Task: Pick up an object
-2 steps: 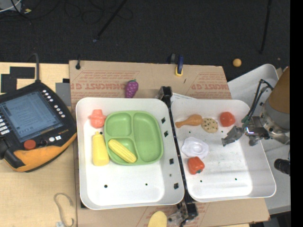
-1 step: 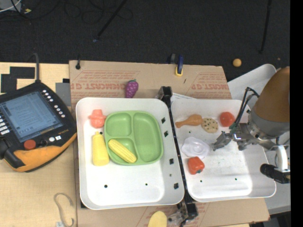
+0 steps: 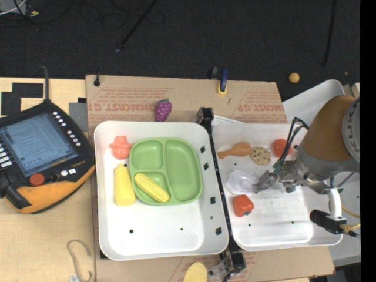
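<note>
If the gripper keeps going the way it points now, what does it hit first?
The gripper points toward the view's left, low over the right bin. The clear plastic piece beside its tips looks first in line, though height above it is unclear.

The grey arm (image 3: 332,140) reaches in from the right of the frame, its gripper (image 3: 265,183) low, right of centre.

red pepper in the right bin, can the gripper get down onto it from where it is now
Probably yes. The red pepper lies on bare bin floor in the right bin, apart from the cookie and drumstick. The gripper hovers just beside it, with nothing between them.
</note>
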`<state>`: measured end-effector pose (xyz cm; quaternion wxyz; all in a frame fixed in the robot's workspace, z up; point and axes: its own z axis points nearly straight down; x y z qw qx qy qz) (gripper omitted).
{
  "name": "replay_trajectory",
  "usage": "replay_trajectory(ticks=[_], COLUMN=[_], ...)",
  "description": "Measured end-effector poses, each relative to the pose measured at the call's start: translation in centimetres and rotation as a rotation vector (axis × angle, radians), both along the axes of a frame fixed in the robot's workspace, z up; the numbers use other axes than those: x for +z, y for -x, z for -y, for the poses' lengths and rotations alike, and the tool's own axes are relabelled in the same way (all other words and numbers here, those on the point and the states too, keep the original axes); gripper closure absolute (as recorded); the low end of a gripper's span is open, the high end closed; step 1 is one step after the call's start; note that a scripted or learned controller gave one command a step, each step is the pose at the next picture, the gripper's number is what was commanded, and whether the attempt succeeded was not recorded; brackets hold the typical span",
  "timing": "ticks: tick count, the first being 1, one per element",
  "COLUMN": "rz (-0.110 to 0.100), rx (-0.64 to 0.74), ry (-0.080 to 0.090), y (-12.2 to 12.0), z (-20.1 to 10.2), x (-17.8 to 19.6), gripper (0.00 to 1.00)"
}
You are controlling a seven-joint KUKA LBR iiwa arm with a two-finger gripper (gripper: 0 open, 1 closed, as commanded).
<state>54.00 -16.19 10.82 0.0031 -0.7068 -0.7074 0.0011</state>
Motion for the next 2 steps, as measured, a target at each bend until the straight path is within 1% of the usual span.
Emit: replay_trajectory(ticks=[1,2], rz=[0.004,0.008], rx=[-0.001,-0.005], ry=[0.002,-0.001], y=[-0.1,-0.2], z=[-0.2,-0.1], x=[-2.0,-0.8], gripper=[0.0,1.0])
